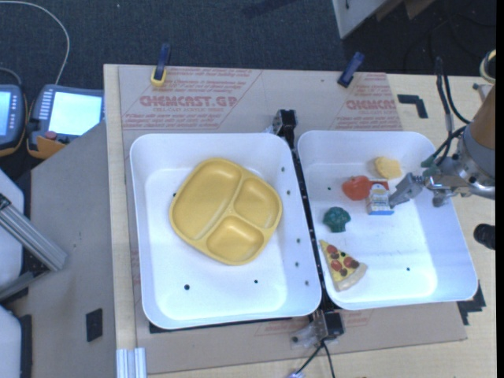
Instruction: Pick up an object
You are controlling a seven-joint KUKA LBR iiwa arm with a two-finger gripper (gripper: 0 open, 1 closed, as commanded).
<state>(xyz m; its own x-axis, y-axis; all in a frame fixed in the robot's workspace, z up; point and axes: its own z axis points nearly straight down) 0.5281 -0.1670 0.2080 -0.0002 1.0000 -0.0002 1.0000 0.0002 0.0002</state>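
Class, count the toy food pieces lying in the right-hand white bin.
5: yellow piece at the back, red piece, small carton beside the gripper, green broccoli, pizza slice in front. The arm may hide more.

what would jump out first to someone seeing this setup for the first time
The big yellow divided plate lies tilted in the middle of the left bin. The right bin holds small toy foods: a pizza slice at its near left corner, a green broccoli piece, a red piece and a yellow piece. The gripper reaches in from the right, beside a small box-like item.
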